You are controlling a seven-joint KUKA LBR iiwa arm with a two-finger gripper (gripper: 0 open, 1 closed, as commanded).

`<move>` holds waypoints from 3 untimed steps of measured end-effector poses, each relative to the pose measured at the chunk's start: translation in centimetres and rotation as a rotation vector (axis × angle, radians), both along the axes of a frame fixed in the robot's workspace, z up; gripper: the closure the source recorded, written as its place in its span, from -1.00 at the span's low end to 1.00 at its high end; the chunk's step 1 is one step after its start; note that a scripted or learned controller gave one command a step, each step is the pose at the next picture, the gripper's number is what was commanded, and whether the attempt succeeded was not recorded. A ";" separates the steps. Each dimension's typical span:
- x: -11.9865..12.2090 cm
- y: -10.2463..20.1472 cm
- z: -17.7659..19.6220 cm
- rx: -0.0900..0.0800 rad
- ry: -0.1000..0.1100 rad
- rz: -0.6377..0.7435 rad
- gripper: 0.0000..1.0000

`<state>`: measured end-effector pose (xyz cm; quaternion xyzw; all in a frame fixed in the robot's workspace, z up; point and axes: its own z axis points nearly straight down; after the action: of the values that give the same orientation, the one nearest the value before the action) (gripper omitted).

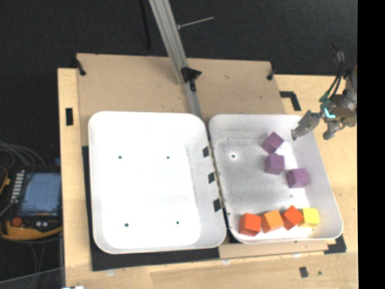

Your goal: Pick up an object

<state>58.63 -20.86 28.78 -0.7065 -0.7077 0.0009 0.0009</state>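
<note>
Blocks sit in the right bin (219, 128): three purple blocks (275, 162) up top, and orange, red and yellow blocks (277, 220) in a row at the near wall. The hand (317, 126) hangs over the bin's far right edge, fingers spread apart, holding nothing. It should drop straight down around one purple block, then squeeze.

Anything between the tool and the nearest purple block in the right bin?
Nothing visible. The tool sits at the right bin's upper right edge, fingers spread, and the topmost purple block lies just to its left with bare bin floor between them. The other blocks lie further down.
</note>
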 end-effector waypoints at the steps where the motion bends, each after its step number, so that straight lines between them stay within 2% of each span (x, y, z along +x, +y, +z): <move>1: 0.1 0.0 0.3 -0.002 -0.004 0.002 -1.00; 2: -0.9 -0.3 -5.4 -0.001 0.002 -0.003 -1.00; 3: -0.9 0.6 -10.5 -0.001 0.001 -0.003 -1.00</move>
<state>57.74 -20.24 18.31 -0.7077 -0.7065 0.0015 0.0009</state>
